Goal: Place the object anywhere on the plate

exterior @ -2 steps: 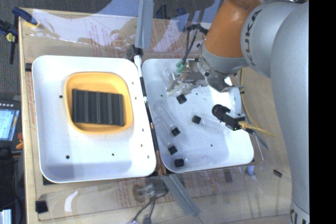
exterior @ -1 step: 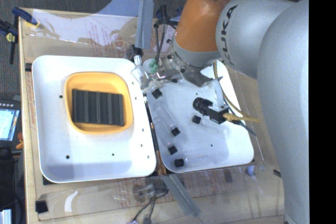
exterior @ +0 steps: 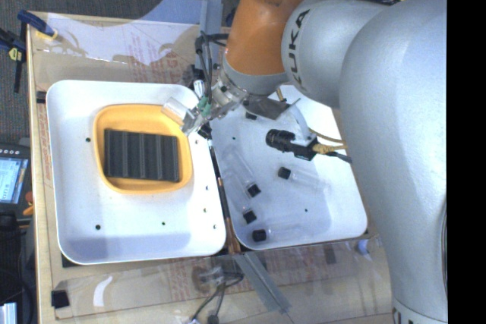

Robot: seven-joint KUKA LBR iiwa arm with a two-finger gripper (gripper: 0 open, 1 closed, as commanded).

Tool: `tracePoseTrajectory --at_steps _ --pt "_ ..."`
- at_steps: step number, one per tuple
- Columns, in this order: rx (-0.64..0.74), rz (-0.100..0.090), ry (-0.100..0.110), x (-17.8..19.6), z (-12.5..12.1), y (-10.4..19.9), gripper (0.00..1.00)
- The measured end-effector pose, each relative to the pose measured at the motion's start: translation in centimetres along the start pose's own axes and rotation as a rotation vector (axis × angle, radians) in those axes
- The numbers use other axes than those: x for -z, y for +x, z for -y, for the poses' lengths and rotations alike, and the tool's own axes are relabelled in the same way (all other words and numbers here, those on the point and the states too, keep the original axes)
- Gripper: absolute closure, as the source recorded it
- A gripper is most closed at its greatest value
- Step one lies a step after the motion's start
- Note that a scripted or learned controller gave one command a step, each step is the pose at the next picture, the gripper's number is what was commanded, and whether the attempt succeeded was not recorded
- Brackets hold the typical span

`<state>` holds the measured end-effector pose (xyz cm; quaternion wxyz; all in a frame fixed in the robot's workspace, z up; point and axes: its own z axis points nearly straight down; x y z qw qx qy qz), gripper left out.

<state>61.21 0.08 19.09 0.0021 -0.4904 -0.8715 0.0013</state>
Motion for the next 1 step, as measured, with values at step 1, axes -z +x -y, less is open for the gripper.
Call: tracePoseTrajectory --at_steps 1 --pt "-0.001 0.001 0.000 0.03 0.01 -0.04 0.00"
